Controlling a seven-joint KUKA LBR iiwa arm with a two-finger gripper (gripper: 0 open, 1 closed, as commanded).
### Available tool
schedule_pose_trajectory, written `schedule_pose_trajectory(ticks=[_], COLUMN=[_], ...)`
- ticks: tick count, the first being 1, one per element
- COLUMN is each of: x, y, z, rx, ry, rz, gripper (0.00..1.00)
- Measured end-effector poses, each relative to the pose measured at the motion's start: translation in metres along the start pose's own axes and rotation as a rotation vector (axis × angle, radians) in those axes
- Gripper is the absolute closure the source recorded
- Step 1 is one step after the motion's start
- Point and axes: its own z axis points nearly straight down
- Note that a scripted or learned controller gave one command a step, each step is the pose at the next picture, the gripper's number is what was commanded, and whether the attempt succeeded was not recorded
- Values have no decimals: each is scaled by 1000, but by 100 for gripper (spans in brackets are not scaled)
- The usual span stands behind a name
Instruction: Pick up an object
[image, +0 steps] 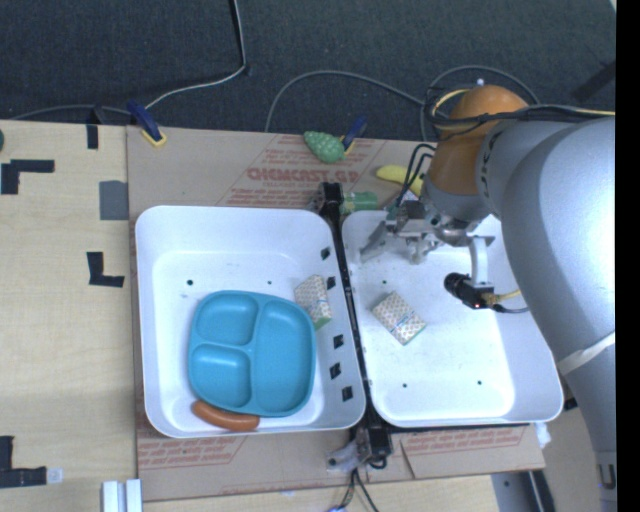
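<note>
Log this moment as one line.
arm: over right bin | tool: near its back wall, nothing seen held | wrapped packet: right bin floor | blue plate, sausage: left bin

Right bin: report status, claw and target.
Claw over right bin's far end, nothing seen between its fingers. Patterned packet loose on bin floor, nearer the camera than the claw. Nothing covering it.

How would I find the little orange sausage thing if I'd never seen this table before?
Look at the left white bin, the one with the big blue plate in it. Go to the plate's near edge, by the bin's front wall: the sausage lies there on its side, partly tucked under the plate. It is the only long orange thing in that bin; the patterned packet by the plate's far corner is pale and boxy.
</note>
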Motion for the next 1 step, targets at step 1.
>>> schedule_pose_trajectory(ticks=[1], x=[7], y=[-109], z=[3], rx=[1], ry=[1], rz=[2], gripper=[0])
